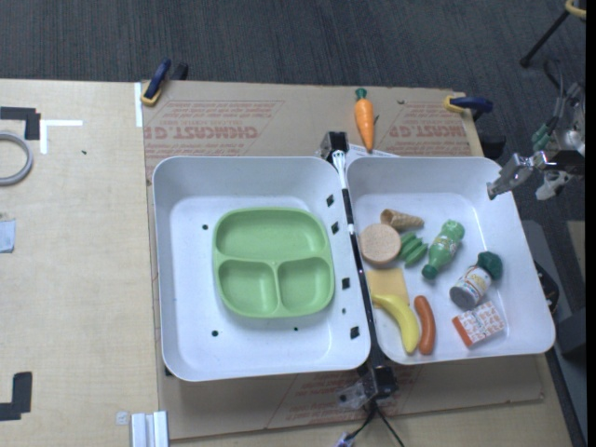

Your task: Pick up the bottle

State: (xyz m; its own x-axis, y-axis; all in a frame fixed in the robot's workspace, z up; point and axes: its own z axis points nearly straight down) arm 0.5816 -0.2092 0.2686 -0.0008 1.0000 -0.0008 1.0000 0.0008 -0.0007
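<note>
Camera view
Bottle: the small green plastic bottle point(442, 248) lies tilted in the middle of the right white bin point(521, 240), cap end toward the bin's far edge.
Beside the bottle: green bean pods point(413, 249) just to its left; a round tan cracker-like disc point(380, 243) and a brown bread piece point(402, 220) farther toward the bin's left edge.
Near edge of the right bin: a yellow banana point(399, 318) and a red sausage point(425, 323) side by side; a red-and-white patterned packet point(480, 324) toward the near right corner.
Right of the bottle: a small labelled can point(470, 287) touching a dark green broccoli piece point(491, 264).
Left bin: a light green three-compartment plate point(274, 263) sits in the middle of the left white bin point(177, 277).
Bench: an orange toy carrot point(363, 117) lies beyond the bins' far edge.
Gripper: the metal two-finger gripper point(518, 171) hangs above the right bin's far right corner, well apart from the bottle; whether it is spread or closed cannot be told.
</note>
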